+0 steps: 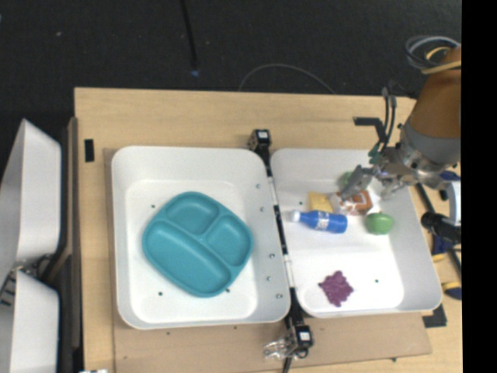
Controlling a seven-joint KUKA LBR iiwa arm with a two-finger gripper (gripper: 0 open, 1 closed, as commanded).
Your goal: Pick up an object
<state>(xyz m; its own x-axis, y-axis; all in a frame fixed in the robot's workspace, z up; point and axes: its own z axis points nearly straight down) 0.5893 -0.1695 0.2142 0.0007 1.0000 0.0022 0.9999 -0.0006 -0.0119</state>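
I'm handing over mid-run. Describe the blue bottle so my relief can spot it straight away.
Look at the right bin, the one the arm reaches into, not the left bin with the teal divided plate. The blue bottle lies on its side near that bin's left wall, just below a yellow item. It is the bin's only blue thing, long with a white cap, unlike the round green ball and the purple cluster.

No legible text, brand, number or sign can be made out. A label is carried by the blue bottle in the right bin, and print by the orange-and-white packet at its 2 o'clock, both too blurred to read.
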